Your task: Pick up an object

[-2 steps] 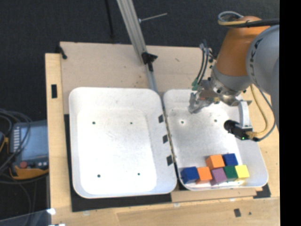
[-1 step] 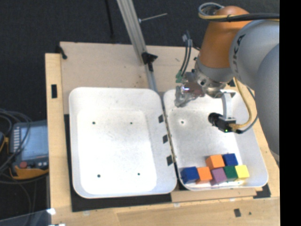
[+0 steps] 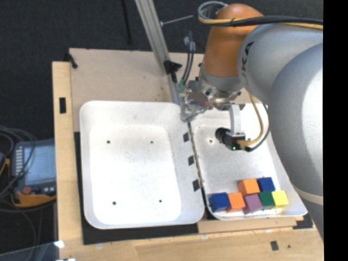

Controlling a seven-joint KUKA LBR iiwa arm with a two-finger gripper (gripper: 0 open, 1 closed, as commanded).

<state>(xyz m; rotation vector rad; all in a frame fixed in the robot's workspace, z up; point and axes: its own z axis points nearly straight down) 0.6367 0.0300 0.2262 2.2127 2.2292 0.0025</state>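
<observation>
Several small coloured blocks lie clustered at the near edge of the right bin [image 3: 217,156]: a blue block [image 3: 219,200], an orange block [image 3: 236,200], a purple block [image 3: 253,202], a green block [image 3: 266,199] and a yellow block [image 3: 280,198]. Just behind them are a second orange block [image 3: 249,186] and a second blue block [image 3: 266,184]. My gripper [image 3: 191,109] hangs over the far left corner of the right bin, by the divider, well away from the blocks. The wrist hides most of it.
The left bin [image 3: 133,162] sits beside the right one. A slanted metal rail [image 3: 152,31] rises behind the bins. A black unit with a green light [image 3: 229,138] hangs off the wrist over the right bin. A handheld console [image 3: 32,170] lies off the bench's left.
</observation>
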